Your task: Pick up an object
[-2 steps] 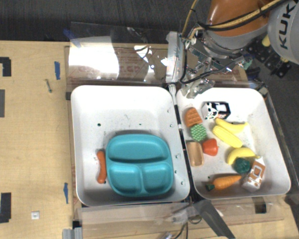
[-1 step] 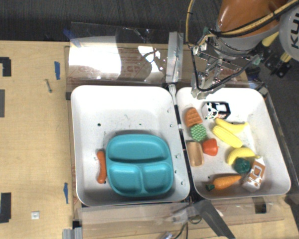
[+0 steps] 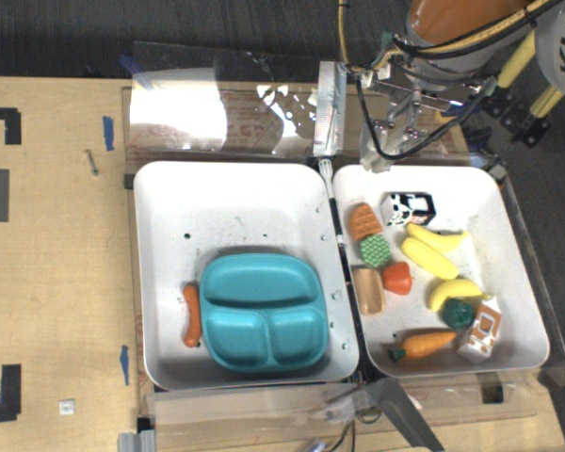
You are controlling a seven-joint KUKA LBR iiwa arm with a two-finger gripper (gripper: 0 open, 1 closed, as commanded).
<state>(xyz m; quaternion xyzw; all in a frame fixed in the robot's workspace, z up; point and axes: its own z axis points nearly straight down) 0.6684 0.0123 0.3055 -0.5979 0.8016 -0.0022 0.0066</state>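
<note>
Above the far edge of the right bin, we see the gripper hanging clear of its contents; whether it is open or closed we cannot tell. Within this bin lie a banana, a carrot and a tomato. Beside it, the left bin carries a teal tray.

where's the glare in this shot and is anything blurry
Camera view: strong glare on the clear panel behind the left bin, washing it out to white; the arm's orange band and gripper look soft and smeared; the teal tray and toy food in the right bin are evenly lit and fairly sharp.
</note>
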